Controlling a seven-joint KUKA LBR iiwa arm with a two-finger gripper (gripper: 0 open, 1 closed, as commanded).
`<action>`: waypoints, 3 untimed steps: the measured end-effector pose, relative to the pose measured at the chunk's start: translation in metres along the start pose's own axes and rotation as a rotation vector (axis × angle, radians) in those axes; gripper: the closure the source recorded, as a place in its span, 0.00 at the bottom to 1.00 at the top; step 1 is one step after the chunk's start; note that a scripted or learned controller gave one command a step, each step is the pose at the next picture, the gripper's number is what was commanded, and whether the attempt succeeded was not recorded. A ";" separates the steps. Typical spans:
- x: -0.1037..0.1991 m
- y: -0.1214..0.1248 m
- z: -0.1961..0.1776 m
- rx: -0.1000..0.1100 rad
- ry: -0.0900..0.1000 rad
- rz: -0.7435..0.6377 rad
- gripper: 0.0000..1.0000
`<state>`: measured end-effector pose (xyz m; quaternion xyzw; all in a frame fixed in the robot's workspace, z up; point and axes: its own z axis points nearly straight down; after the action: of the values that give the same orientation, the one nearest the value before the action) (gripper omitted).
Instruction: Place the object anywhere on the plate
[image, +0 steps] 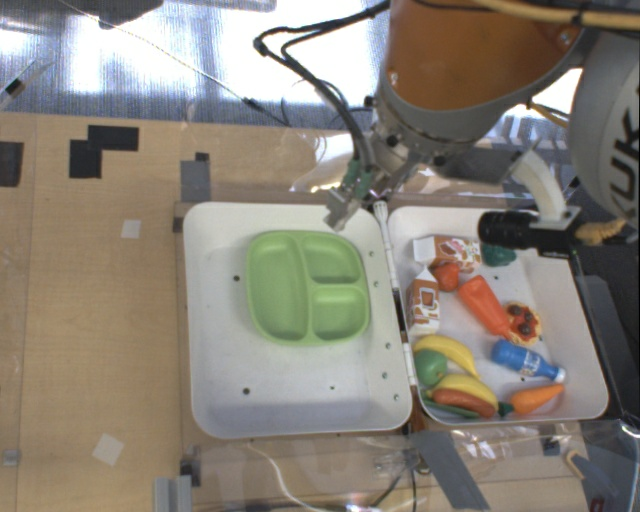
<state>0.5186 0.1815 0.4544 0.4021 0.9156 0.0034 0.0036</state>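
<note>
Field notes, single overhead cam.

End effector (345, 208) hangs over the back edge of the left bin (215, 400), near the divider w/ the right bin (590, 385). Fingers small and blurred here; can't tell if it's released or clenched, and nothing visible between them, so no claim of a grasp.

Key relation: green plate (305, 287) lies just fwd-left of the end effector, i.e. toward the cam's near side, close by. Candidate objects all sit the opposite way, to the right across the divider. So which "object" the task means isn't settled from this view; my read is a pick is not yet done.

Containers:
- Left bin: holds the plate only, 3-compartment, nothing on it.
- Right bin: crowded w/ toy food. Carrot (485, 305), long axis diagonal, back-left to front-right. Blue bottle (527, 361) lying on its side near the right wall. Banana (447, 352) curved, near the divider. Small carton (424, 305) against the divider. More pieces piled at the front, touching one another.

Judgement: carton and banana are nearest the end effector. Clutter at the front risks a double grab or a slip.

Surface (90, 330) is light wood.
</note>
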 end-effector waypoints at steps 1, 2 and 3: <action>0.006 -0.029 0.109 0.010 0.004 0.037 1.00; -0.093 -0.051 -0.018 -0.006 -0.008 0.004 1.00; -0.071 0.049 -0.022 0.006 0.003 0.093 1.00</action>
<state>0.6026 0.1629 0.4775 0.4440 0.8960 0.0012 0.0006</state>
